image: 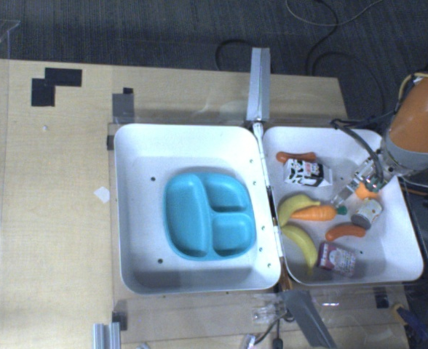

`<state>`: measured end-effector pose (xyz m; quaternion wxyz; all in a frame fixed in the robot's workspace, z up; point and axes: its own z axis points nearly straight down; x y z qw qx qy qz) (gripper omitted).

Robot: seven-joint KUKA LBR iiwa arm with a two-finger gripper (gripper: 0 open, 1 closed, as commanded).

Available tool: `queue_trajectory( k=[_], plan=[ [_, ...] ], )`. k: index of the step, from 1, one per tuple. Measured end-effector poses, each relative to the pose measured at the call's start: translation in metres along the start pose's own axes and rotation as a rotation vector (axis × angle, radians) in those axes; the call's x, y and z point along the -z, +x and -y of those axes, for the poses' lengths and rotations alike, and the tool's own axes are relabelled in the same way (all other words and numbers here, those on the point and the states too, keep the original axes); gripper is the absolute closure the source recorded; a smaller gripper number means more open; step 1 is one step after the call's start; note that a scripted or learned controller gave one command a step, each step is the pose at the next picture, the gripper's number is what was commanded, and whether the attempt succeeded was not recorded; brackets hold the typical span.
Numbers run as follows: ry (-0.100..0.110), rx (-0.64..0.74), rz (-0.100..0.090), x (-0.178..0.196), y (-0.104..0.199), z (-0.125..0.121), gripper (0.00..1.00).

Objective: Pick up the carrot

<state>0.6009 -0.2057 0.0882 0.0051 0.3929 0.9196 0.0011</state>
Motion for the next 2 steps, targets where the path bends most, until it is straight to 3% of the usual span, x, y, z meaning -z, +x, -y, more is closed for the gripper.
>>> queue_trajectory(
  k=[1,2],
  plan=[
    [-0.002,0.296,0.002,0.001,0.021,0.005,0.0],
    [-0.002,0.471,0.004,0.001,0.022,-0.015,0.0]
  ],
)
